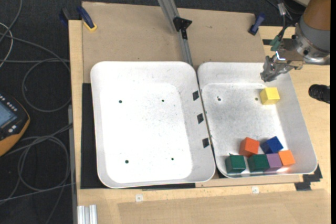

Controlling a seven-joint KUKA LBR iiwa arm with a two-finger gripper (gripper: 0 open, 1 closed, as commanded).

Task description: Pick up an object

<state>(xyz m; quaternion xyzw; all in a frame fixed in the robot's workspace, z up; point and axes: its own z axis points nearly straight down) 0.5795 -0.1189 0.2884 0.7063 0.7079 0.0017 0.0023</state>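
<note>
1. I'm hanging my gripper (pixel 269 72) over the far right corner of the right bin (pixel 231 113), above and just beyond the yellow cube (pixel 270 95).
2. I'm carrying nothing between the fingers; whether they are spread or closed, I cannot tell from this angle.
3. The yellow cube is sitting alone near the bin's right wall, well apart from the cluster (pixel 261 157) of red, blue, orange, purple and green cubes crowding the near right corner.
4. I'm reckoning the yellow cube is my nearest target.
5. Risk: coming down off-centre, I'm likely nudging it against the wall instead of straddling it.
6. Risk: going for the cluster, I'm jamming a finger onto a neighbouring cube.
</note>
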